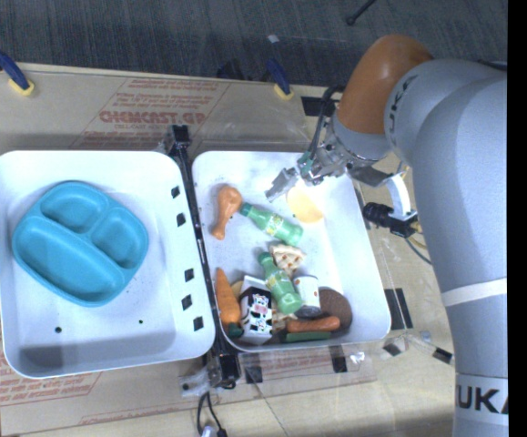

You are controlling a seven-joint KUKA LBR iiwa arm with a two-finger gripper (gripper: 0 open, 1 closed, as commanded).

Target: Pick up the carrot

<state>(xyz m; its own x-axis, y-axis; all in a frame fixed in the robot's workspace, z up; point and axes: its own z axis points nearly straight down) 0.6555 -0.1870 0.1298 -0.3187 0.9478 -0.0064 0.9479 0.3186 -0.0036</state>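
Pincer: I see my pincer point(286, 182) over the far part of the right bin point(359, 235), its pale fingers pointing left and down; I cannot tell how far they stand apart, and nothing shows between them.
Nearest things: a pale yellow round piece point(308, 208) lies just beside the pincer, and a green bottle point(272, 222) lies tilted just below it.
Drumstick: an orange-brown drumstick point(226, 208) lies to the left of the bottle, near the bin's left wall.
Carrot: the carrot point(227, 298) lies at the near left of the right bin, along the wall between the bins, well apart from my pincer.
Heap: beside the carrot sit a black-and-white carton point(258, 312), a second green bottle point(279, 288), a brown lump point(335, 303) and other small toys I cannot name.
Left bin: the left bin point(26, 344) holds a blue divided tray point(79, 240).
Bench: both bins rest on the brown bench point(136, 112).
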